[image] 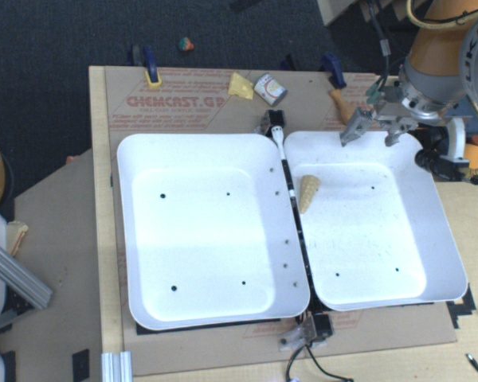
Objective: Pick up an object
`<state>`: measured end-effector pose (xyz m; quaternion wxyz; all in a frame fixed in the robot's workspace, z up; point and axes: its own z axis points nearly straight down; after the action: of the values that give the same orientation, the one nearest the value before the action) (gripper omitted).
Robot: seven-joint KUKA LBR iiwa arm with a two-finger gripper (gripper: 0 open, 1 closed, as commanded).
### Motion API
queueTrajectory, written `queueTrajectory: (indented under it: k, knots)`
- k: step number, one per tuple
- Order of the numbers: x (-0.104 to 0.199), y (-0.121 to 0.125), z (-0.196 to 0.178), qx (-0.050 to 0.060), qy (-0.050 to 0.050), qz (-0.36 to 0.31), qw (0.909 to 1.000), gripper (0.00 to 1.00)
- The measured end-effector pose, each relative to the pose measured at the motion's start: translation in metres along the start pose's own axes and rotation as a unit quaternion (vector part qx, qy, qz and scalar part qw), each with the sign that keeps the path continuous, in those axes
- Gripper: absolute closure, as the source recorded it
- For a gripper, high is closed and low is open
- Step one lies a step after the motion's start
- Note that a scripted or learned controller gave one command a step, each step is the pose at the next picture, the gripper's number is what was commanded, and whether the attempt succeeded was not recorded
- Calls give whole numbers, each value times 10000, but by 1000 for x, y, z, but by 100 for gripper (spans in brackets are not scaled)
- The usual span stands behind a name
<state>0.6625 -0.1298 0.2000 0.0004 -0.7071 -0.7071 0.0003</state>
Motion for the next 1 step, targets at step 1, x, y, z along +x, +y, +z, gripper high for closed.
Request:
queueTrajectory:
  k: [1]
  knots:
    - [25, 2, 89, 43, 14, -12, 10000, 0]
